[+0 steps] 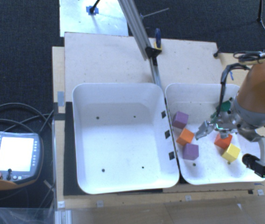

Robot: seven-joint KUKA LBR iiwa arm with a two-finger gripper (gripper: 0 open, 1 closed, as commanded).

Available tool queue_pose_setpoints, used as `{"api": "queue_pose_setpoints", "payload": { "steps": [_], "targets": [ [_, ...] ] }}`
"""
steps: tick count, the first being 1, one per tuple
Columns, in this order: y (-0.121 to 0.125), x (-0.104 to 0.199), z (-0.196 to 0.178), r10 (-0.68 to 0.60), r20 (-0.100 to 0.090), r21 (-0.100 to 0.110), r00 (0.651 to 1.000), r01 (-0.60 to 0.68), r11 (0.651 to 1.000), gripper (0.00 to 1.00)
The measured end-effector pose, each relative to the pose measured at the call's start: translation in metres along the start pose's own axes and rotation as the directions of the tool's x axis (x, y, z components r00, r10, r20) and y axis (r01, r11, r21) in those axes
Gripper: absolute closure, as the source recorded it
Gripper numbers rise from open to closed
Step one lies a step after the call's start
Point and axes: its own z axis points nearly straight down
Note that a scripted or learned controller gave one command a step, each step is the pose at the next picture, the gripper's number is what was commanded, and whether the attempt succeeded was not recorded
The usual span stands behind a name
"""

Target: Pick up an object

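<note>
Nearest us, the claw (210, 128) hangs over the right bin (190, 93); we cannot tell its grip. Five plain blocks lie around it: two purple blocks (180, 119), two orange blocks (186, 136) and one yellow block (231, 152).

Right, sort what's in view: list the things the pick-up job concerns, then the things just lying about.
Job things:
gripper
right bin
upper purple cube
orange cube
lower purple cube
red-orange cube
yellow cube

Lying about:
left bin
teach pendant
slanted metal pole
scissors
</note>
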Motion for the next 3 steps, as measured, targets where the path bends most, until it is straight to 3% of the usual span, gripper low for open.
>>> {"api": "queue_pose_setpoints", "payload": {
  "steps": [1, 3],
  "targets": [
    [0.001, 0.0, -0.002, 0.001, 0.001, -0.005, 1.0, -0.001, 1.0, 0.0],
    [0.003, 0.003, 0.11, 0.002, -0.001, -0.002, 1.0, -0.002, 1.0, 0.0]
  ]
}}
